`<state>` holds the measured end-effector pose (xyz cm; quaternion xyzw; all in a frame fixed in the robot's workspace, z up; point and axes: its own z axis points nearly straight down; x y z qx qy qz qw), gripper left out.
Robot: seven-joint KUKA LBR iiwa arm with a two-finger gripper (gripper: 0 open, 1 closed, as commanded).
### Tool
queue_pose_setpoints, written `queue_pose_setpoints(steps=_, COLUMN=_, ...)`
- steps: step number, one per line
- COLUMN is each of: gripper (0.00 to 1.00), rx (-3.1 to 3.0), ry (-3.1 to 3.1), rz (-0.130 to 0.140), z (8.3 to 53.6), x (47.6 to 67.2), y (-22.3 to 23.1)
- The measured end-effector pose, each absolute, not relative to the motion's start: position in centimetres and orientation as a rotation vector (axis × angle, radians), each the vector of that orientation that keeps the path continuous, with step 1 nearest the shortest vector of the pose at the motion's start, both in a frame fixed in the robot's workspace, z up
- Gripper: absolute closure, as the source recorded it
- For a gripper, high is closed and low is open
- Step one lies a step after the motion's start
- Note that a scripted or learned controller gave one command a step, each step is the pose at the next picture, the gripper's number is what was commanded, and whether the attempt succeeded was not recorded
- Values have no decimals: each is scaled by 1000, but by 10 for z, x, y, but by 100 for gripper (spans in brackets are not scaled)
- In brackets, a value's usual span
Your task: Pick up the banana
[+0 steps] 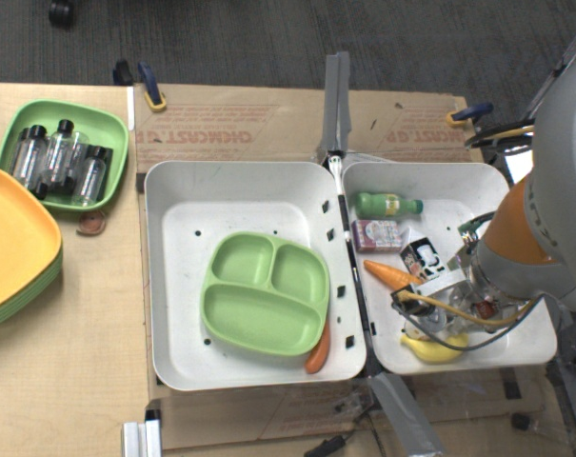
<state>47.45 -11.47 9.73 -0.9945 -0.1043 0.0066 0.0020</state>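
Yellow banana (432, 349) lies at 6 o'clock in right bin (530, 350), against its wall. End effector (428, 309) hovers just above; grip state unclear, cables obscure it.

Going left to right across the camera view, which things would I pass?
Stack of orange plates → small green tray of dark bottles → green divided plate in the left white bin → green bottle → orange carrot → yellow banana → gripper.
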Motion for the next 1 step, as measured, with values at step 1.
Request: queue_pose_setpoints(steps=1, gripper=100, rx=-3117, ry=-372, rz=10, z=90, x=475, y=-194)
